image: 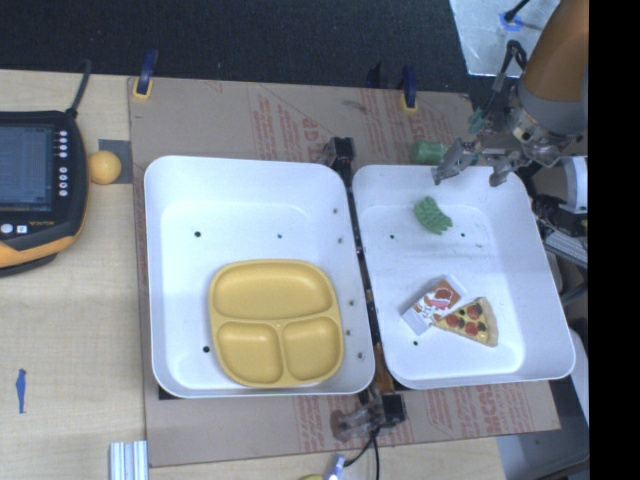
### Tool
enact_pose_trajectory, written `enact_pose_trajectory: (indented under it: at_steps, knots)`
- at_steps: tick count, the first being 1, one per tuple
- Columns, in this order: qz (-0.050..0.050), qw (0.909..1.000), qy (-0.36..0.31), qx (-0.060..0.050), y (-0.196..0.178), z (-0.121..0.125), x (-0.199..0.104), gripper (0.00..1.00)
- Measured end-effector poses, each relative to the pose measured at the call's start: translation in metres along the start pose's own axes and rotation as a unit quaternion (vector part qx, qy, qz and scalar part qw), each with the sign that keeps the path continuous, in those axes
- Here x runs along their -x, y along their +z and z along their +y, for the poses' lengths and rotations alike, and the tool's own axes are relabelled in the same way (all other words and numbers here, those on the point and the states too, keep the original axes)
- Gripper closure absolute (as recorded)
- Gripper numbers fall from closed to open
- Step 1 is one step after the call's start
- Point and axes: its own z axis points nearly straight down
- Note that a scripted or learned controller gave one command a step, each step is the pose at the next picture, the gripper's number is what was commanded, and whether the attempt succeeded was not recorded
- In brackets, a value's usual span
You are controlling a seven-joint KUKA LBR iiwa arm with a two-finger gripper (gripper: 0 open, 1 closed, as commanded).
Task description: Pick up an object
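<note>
The right white bin [520,268] holds a small green toy [433,215] near its back, and a pizza slice toy [470,321] beside a small red-and-white carton [432,304] near its front. My gripper [470,171] hangs over the bin's back edge, up and to the right of the green toy, with its two fingers spread apart and nothing between them. The left white bin [170,218] holds a yellow divided plate [275,322].
A teach pendant [35,188] lies on the bench at the far left, with an orange ball [104,166] beside it. A small green piece [429,152] sits on the cardboard behind the right bin. Clamps stand at the cardboard's back edge.
</note>
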Motion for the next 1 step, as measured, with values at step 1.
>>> enact_pose_trajectory:
  at_steps: [1]
  knots:
    - [0.000, 1.0000, -0.001, -0.003, 0.1212, -0.0016, -0.0062, 0.00]
